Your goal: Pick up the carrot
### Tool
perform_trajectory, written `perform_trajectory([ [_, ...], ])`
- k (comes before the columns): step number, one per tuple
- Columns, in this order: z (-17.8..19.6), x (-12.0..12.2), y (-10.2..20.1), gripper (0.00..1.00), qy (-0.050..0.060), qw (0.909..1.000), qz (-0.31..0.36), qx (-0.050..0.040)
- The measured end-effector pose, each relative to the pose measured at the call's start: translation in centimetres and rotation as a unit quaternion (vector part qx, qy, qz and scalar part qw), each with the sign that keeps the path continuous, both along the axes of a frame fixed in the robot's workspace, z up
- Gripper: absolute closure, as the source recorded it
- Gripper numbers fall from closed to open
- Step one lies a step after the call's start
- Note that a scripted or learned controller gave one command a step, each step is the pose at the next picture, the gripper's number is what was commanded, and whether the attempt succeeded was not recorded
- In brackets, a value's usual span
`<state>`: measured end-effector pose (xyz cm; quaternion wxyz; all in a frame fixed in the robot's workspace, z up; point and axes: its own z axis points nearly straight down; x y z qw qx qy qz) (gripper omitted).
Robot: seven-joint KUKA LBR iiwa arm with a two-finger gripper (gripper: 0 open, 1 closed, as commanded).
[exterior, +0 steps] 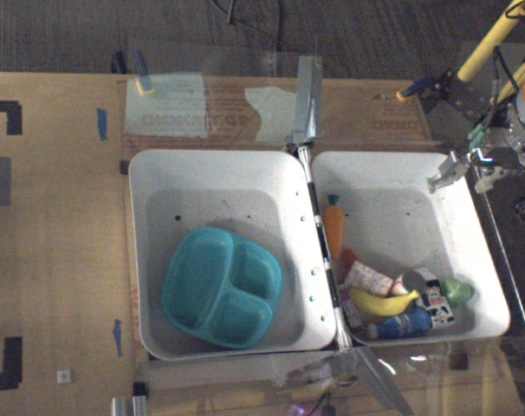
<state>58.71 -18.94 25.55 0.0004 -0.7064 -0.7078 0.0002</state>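
Carrot point(333, 226) in right bin point(392, 199) beside banana point(382, 302), teal plate point(222, 286) in left bin point(212, 176), hand point(457, 170) spread.

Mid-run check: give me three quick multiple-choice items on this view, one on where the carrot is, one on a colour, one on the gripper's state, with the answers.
1. Where does the orange carrot with a green top lie?
A. In the right white bin, along its left wall
B. On the divided tray
C. On the bench outside both bins

2. What colour is the divided plastic tray in the left white bin?
A. Red
B. Teal
C. Yellow

3. What is the two-finger gripper doing?
A. Gripping the carrot
B. Pressing on the tray
C. Holding nothing, over the right bin's far right corner

Answers: 1 A, the carrot lies lengthwise beside the divider between the bins. 2 B, the tray is plainly teal. 3 C, the gripper sits apart from the carrot and from the yellow banana.
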Motion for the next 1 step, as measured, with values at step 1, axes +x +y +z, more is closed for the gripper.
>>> perform_trajectory([
  [1,-6.07,-3.19,-3.46,0.00,0.000,0.9981,0.061,0.0000],
])
